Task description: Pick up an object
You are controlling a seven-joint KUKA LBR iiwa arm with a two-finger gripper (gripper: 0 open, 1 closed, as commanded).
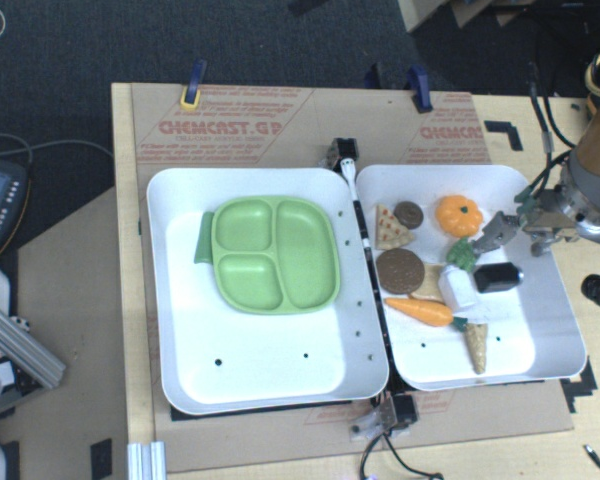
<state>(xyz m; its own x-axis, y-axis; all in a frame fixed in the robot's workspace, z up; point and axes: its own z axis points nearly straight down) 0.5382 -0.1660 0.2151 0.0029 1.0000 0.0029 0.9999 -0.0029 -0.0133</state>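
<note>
The right bin (550, 318) holds several toy foods: an orange pumpkin (458, 215), a pizza slice (388, 226), a small brown cookie (409, 214), a larger brown cookie (399, 269), a carrot (420, 311), an ice cream cone (477, 344), a green leafy piece (462, 255) and a white piece (458, 289). A black block (497, 277) lies just right of the white piece. My gripper (510, 240) hangs low over the right half of this bin, just right of the pumpkin and above the black block. I see nothing held in it.
The left bin (180, 348) carries a green divided plate (275, 253). A black divider rail (365, 258) runs between the bins. The arm (590, 193) comes in over the right bin's far right edge. Clamps (192, 86) sit at the bench's back edge.
</note>
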